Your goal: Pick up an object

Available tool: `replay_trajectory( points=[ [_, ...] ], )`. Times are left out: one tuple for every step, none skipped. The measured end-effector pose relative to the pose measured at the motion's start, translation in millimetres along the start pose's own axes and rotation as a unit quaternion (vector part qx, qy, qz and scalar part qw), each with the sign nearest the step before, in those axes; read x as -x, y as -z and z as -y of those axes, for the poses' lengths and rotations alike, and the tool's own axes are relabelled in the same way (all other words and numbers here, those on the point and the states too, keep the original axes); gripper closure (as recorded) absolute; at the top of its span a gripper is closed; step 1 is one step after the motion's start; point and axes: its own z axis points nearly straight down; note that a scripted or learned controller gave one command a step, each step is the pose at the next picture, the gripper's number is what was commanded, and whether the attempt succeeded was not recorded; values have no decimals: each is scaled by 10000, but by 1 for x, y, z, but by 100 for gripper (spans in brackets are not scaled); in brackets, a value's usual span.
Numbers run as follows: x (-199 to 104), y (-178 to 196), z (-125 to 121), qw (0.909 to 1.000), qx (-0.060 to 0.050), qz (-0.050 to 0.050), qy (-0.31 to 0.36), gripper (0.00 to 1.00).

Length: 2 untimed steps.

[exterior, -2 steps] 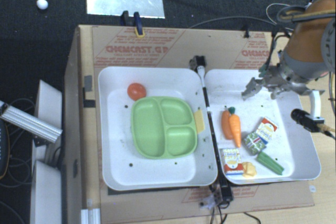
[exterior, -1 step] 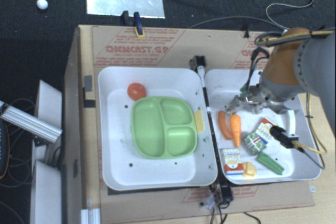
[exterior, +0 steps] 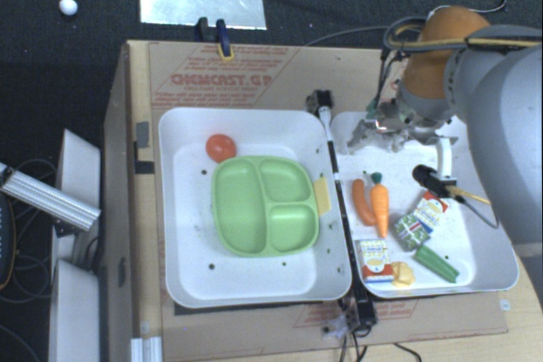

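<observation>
End effector (exterior: 383, 131) sits over the back end of the right bin (exterior: 488, 254), on a bare patch of bin floor; can't tell whether it's wide or narrow, and nothing is visibly held. The pickable items all lie nearer the front of that bin: orange carrot (exterior: 379, 206) with a redder carrot (exterior: 362, 201) touching its left side, both just in front of the end effector. Right of them is a green-white packet (exterior: 421, 222), label too small to read. In front of it lies a green vegetable (exterior: 437, 264); a small carton (exterior: 375, 257) and a yellow piece (exterior: 403, 273) sit at the front rim. The items are packed close, several touching. The left bin (exterior: 191, 271) holds a green divided plate (exterior: 263, 206), a red ball (exterior: 221, 147) at its back left corner and a yellow chip (exterior: 322, 195) against its right edge. The brown board (exterior: 280, 68) under the bins on the desk carries red print reading roughly "CHEMCAST GP".
</observation>
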Motion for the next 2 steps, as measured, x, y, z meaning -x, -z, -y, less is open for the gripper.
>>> replay_trajectory(
  points=[
    [14,-1,41,10000,-9,6,-14,0],
    [14,10,40,10000,3,4,-8,100]
  ],
)
